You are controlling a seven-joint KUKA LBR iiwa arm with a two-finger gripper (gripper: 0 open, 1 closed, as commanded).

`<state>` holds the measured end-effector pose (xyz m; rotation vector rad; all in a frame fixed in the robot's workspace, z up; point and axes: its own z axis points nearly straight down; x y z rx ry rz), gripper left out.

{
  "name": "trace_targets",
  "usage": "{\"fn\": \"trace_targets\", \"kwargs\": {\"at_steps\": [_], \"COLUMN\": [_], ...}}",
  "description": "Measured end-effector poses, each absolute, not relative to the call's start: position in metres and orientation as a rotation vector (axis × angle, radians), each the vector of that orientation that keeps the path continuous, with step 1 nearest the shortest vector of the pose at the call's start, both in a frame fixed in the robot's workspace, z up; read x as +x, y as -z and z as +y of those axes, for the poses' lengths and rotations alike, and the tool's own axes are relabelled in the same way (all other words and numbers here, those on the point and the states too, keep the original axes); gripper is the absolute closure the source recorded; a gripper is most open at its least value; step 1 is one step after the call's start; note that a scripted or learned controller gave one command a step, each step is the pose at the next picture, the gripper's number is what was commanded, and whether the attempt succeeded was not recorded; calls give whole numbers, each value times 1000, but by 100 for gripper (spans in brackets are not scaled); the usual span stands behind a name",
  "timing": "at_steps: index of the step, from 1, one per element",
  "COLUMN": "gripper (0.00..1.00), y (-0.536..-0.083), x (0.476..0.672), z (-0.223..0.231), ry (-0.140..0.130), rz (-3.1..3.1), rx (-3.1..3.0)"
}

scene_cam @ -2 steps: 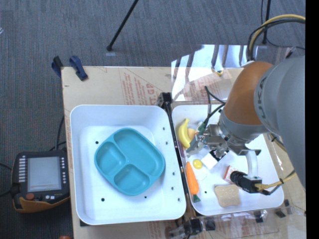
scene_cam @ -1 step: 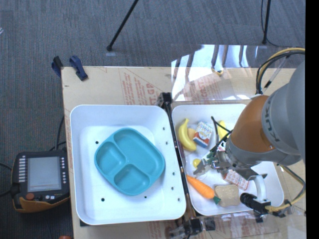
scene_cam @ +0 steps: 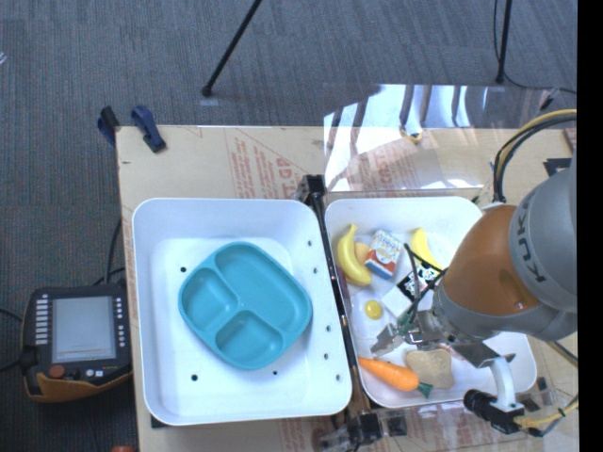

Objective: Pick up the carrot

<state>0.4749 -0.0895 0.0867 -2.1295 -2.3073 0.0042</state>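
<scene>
carrot (scene_cam: 390, 374) lay in the right-hand bin (scene_cam: 468, 207), close to that bin's near-left corner, flat on the white floor. its long axis ran nearly left to right with a slight slant: the thin orange tip pointed toward the left wall of the bin, and the thicker end, with a bit of green at it, pointed right and a little toward the near edge. there was one carrot.

just beside its thick end sat one pale, bread-like slice (scene_cam: 431, 365), touching or nearly touching it. farther back in the same bin lay two bananas: a larger one (scene_cam: 352, 256) by the left wall and a smaller one (scene_cam: 423, 249) further right. between them stood one small carton (scene_cam: 383, 253) with red and white print, and one small yellow round piece (scene_cam: 374, 309) lay in front of the larger banana.

the gripper (scene_cam: 395, 332) hung over the middle of the right bin, just behind the carrot and apart from it. whether its fingers were spread or closed could not be told, and nothing could be seen between them.

the left bin (scene_cam: 151, 252) held one blue divided plate (scene_cam: 245, 304) with three compartments. both bins sat side by side on the counter (scene_cam: 217, 163).
</scene>
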Motion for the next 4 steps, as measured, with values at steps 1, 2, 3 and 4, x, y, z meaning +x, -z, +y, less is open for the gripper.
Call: {"fn": "trace_targets", "kwargs": {"at_steps": [1,2,3,4], "gripper": [100,0,0,100], "y": [-95,-95,-86,-94], "x": [474,474,475,474], "z": [-90,-90,-80,-80], "ry": [-6,-7,-3,-4], "rz": [-2301,-2301,-2507,-2503], "rx": [-2129,-2128,-1882,-1881]}}
